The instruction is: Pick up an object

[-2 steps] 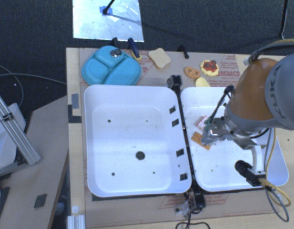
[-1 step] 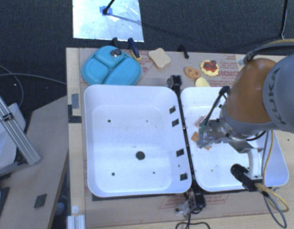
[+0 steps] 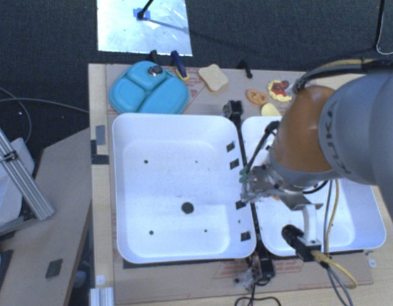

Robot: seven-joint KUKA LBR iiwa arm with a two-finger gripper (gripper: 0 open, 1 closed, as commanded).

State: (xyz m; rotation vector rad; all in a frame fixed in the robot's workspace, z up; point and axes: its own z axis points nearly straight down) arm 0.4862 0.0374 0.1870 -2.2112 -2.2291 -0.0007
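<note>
- Grey arm w/ orange band (image 3: 311, 132) hangs over the right shallow white plastic bin (image 3: 368, 225), near the divider.
- Left shallow white plastic bin (image 3: 177, 190) sits beside it on the counter.
- Pincer (image 3: 250, 187) – can't tell its state.
- Small dark round object (image 3: 187, 207) in left bin – prob. light, stiff; pinch across its sides.

Robotics lab; KUKA arm (image 3: 349, 132); white bins (image 3: 177, 190); cabling

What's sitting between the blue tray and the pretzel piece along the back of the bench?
In the camera view, a slice of toy toast lies between the blue tray and the pretzel piece, on the bench behind the bins.
</note>
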